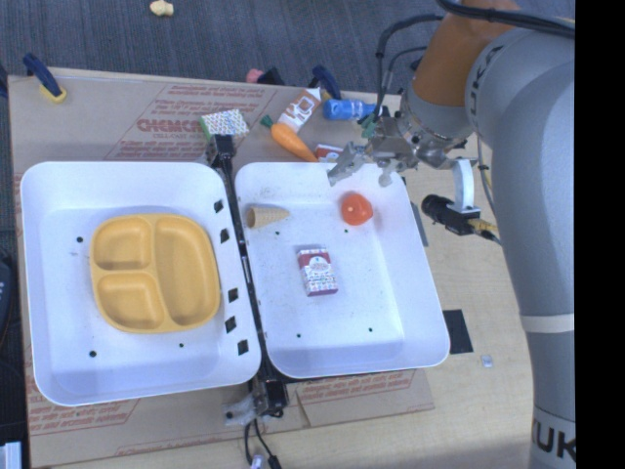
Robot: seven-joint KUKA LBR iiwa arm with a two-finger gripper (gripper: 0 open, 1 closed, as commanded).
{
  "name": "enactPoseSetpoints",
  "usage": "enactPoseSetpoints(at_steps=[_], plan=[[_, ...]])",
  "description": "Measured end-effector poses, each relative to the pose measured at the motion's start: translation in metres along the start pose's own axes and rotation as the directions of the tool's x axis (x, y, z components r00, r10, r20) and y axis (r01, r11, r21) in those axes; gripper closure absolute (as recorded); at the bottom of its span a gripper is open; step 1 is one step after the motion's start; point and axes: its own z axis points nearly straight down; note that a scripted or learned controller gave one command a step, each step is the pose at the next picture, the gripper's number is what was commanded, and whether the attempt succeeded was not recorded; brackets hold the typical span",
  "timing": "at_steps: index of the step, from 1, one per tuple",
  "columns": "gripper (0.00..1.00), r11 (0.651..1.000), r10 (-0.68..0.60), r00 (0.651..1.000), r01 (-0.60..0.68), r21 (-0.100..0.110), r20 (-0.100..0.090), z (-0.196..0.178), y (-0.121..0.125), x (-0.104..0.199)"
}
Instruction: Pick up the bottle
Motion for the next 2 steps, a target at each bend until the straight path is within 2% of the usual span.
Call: enactPoseSetpoints(at_steps=[1,2], plan=[[0.00,0.994,0.112,0.994,-0.112,0.002,-0.001,0.110,0.004,0.038],[1.00,0.994,0.107,0.994,-0.107,0.003,-0.001,0.099,0.004,0.038]])
